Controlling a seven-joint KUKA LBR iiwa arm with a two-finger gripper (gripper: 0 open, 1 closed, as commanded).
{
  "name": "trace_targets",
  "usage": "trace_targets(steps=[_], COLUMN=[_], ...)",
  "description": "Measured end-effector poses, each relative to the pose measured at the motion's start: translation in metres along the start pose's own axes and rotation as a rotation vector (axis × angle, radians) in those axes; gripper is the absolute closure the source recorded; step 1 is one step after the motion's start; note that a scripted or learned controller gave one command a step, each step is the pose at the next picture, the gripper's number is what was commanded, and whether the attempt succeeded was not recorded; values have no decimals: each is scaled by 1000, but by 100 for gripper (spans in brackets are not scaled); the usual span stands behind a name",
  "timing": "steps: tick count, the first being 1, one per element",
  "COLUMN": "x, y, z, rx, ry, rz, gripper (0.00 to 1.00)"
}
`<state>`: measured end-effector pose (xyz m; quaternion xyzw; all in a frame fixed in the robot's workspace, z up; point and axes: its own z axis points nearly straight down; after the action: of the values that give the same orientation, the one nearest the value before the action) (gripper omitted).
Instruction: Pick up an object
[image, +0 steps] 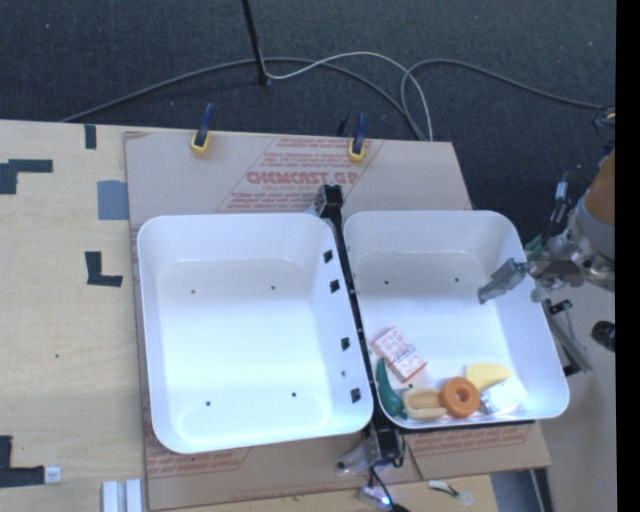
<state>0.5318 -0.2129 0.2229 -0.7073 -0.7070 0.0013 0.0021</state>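
A wooden tabletop (60, 300) carried a cardboard sheet (290, 170) with two white bins side by side. The left bin (160, 250) sat beside the right bin (440, 225), whose near corner held a small red-and-white packet (399, 353), an orange ring (460, 397), a yellow piece (488, 376) and a tan piece (425, 403). The claw (515, 275) hung above the right bin's right wall, holding nothing; how wide it stood could not be told.

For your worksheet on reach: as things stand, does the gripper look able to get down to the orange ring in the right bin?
Probably yes. The gripper hangs over the right bin; the orange ring lies uncovered on top, though crowded by the yellow piece and other items.
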Motion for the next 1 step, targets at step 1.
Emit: trace_targets(steps=[1], x=[0], y=[1], z=[-2], rx=[-4], ry=[-1], rz=[-1], gripper=[0])
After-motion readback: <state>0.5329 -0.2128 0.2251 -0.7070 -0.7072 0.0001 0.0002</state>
